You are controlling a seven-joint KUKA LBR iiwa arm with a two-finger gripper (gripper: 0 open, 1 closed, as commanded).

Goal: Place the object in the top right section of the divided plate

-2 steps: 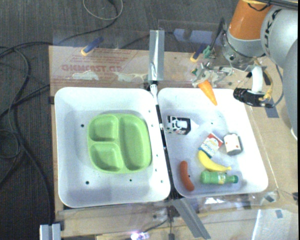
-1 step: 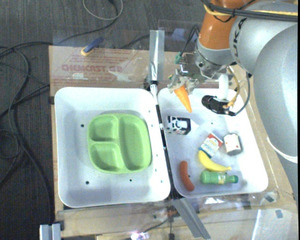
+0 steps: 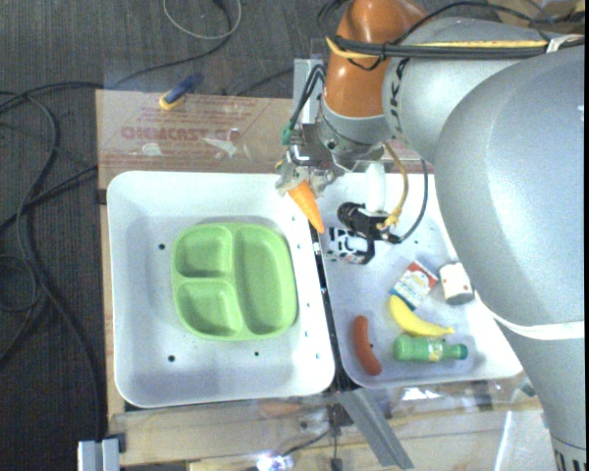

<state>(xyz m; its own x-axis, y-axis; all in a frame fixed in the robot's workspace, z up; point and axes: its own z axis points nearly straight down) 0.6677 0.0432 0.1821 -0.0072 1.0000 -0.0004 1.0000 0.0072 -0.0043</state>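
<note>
Camera view, looking down at a slant: gripper [image 3: 300,179] hangs over the seam between the two white bins, at the back, fingers closed on an orange carrot [image 3: 307,208]. Carrot's long axis runs diagonal, tip pointing down-right, over the left bin's right rim [image 3: 319,292]. Green divided plate [image 3: 236,280] lies in the left bin, down-left of the gripper & near. Its large right-hand section [image 3: 264,276] sits closest; I judge a short move down-left reaches it. Open white floor all round the plate. Right bin [image 3: 491,356] holds a banana [image 3: 416,321], green bottle [image 3: 429,349], sausage [image 3: 366,345], small carton [image 3: 412,285].
</note>
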